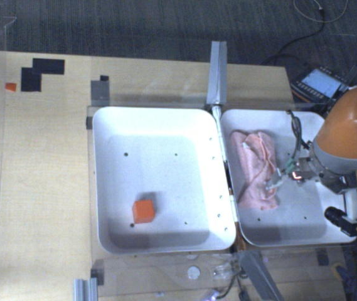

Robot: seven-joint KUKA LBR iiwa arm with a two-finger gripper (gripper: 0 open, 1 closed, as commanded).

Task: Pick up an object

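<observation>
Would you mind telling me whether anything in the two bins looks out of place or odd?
Only mildly: the pink cloth lies crumpled in the right bin, bunched toward its left wall. The orange block sits squarely in the left bin.

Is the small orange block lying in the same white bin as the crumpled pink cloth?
No: the small orange block lies in the left white bin, the crumpled pink cloth in the right bin.

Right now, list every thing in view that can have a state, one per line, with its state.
Pink cloth: crumpled in a heap, lying in the right bin, on its left side.
Orange block: resting flat on the left bin's floor, near the front, untouched.
Pincer: low in the right bin at the cloth's right edge; grip not readable.
Left bin: upright, holds the block.
Right bin: upright, holds the cloth.
</observation>
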